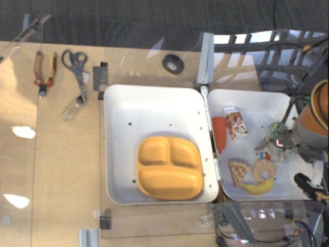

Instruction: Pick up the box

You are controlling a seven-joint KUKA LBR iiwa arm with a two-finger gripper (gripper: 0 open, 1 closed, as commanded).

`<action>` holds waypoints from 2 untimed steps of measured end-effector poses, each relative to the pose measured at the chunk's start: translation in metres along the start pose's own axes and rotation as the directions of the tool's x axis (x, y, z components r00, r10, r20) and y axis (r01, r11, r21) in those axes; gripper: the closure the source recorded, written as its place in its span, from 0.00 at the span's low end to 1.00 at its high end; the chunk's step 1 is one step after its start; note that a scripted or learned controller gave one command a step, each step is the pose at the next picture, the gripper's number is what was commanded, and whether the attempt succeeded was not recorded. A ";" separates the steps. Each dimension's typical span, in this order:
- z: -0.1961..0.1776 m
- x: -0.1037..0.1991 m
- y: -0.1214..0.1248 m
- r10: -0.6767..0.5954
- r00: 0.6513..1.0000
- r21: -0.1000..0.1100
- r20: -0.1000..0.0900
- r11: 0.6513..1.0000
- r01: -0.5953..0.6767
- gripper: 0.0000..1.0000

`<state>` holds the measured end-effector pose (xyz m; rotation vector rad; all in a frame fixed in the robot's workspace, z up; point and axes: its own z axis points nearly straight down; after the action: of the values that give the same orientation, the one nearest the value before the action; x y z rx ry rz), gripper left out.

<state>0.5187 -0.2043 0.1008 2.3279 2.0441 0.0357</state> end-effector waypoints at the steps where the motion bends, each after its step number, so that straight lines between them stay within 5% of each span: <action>1: -0.012 0.000 0.003 -0.002 1.000 -0.007 0.002 1.000 0.002 1.00; 2: -0.012 0.000 0.003 -0.003 1.000 -0.007 0.002 1.000 0.003 0.00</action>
<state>0.5212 -0.2047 0.1129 2.3208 2.0430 0.0402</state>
